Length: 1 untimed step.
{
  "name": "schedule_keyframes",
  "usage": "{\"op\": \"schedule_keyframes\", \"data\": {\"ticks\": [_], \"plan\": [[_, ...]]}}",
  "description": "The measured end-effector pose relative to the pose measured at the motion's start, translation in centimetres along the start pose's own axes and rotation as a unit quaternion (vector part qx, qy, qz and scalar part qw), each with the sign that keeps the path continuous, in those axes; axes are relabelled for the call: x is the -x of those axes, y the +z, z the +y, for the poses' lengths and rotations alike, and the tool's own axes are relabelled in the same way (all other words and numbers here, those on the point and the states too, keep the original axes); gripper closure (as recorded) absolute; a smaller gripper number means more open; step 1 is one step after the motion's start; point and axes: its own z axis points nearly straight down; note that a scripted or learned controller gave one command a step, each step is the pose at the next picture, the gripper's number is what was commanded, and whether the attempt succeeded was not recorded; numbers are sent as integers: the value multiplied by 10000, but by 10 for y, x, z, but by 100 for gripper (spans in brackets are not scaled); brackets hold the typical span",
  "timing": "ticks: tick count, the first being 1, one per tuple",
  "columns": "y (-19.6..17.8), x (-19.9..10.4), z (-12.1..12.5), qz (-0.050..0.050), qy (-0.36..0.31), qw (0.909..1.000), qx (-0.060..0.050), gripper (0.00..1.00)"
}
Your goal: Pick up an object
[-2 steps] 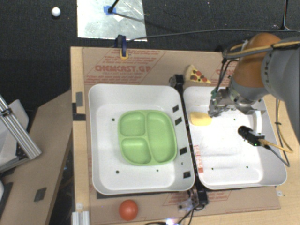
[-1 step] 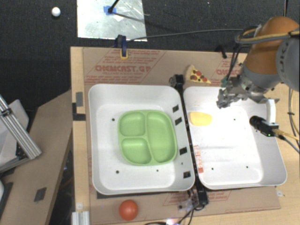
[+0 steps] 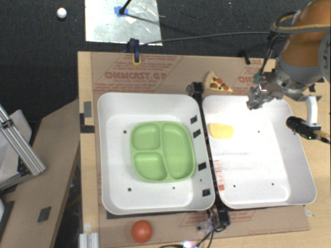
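Camera view from above, looking down at a slant on a brown bench (image 3: pixel 155 68) with two shallow white bins side by side.

Nearest the viewer, an orange-red ball (image 3: pixel 141 231) sits on the bench just in front of the left bin (image 3: pixel 111 138), outside it. Inside the left bin lies a light green tray (image 3: pixel 162 151) with three compartments, roughly centred and lying flat.

The right bin (image 3: pixel 279 174) touches the left one along a shared edge with black clips. In it, near its left wall and toward the far half, lies a flat yellow object (image 3: pixel 221 131), alone and well apart from the arm.

Farther back, the gripper (image 3: pixel 255 103) hangs over the far edge of the right bin, near its far right corner. It looks small and dark here; I cannot tell how it is set, and nothing is seen in its hold. Above it rises the grey arm (image 3: pixel 302 61) with its orange band, entering from the right.

Beyond the bins, a toy pizza slice (image 3: pixel 217 82) rests on the bench just behind where the bins meet. A blue and yellow clamp (image 3: pixel 135 51) grips the bench's far edge. Behind it lies a shiny silver sheet (image 3: pixel 122 14), and a small white ball (image 3: pixel 62 13) sits on the dark floor at far left.
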Motion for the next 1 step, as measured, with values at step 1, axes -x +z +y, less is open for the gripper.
{"op": "schedule_keyframes", "data": {"ticks": [1], "plan": [[1,-55,17,12,-30,10000,-15,100]]}}
